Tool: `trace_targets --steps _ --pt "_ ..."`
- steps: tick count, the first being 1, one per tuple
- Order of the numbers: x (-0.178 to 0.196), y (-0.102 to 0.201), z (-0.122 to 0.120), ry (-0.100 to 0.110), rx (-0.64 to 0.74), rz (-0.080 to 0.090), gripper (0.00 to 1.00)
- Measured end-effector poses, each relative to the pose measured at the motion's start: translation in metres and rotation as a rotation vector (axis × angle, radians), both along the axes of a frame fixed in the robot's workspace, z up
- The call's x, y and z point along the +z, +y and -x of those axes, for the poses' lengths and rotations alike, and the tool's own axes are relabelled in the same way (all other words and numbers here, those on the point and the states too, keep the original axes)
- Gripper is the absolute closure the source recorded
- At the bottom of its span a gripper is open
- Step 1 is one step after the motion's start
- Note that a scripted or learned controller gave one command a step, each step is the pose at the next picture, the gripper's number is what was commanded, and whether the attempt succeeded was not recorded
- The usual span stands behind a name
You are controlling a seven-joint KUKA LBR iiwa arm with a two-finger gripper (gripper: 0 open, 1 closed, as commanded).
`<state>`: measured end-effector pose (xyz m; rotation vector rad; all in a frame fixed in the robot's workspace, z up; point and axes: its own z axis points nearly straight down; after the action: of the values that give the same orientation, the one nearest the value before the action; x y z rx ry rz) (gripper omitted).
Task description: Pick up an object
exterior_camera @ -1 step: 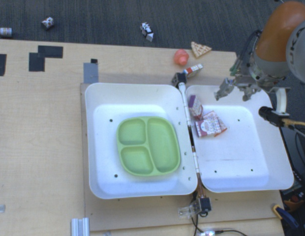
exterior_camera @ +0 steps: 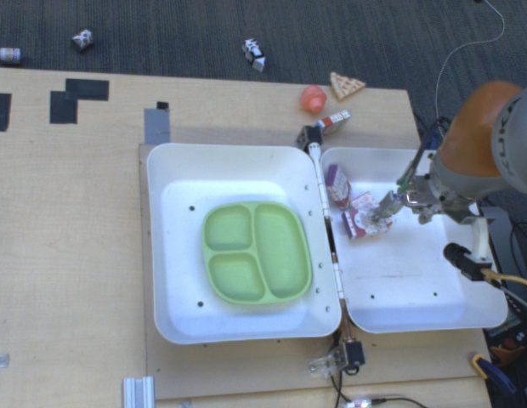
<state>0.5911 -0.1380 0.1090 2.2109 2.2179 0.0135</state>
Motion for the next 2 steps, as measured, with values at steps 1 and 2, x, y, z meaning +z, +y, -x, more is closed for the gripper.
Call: trace_targets --steps 1,2 --pt "-0.019 0.02 0.057 0.001 -0.002 0.0 0.0" --pt "-0.022 0.053 0.101 0.0 -0.002 0.002 0.0"
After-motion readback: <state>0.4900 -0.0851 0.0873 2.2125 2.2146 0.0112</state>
